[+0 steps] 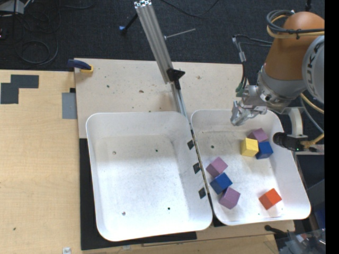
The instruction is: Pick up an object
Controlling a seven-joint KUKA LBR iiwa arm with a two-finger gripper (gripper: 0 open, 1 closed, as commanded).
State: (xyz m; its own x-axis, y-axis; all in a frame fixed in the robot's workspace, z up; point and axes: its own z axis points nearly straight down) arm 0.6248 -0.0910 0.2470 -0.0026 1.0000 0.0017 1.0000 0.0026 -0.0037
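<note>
The claw hangs over the back of the right bin; whether it is open or closed cannot be told. Just in front sit a yellow block, a purple block and a blue block, touching.

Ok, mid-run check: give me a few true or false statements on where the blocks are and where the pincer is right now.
1. All the blocks lie in the right bin. True.
2. The pincer hangs above the left bin. False: it is over the far end of the right bin.
3. The yellow block touches a blue block. True.
4. The orange block is stacked on a purple block. False: it lies alone near the bin's near right corner.
5. A second blue block sits between two purple blocks. True.
6. The pincer holds the yellow block. False: that block lies on the bin floor.
</note>
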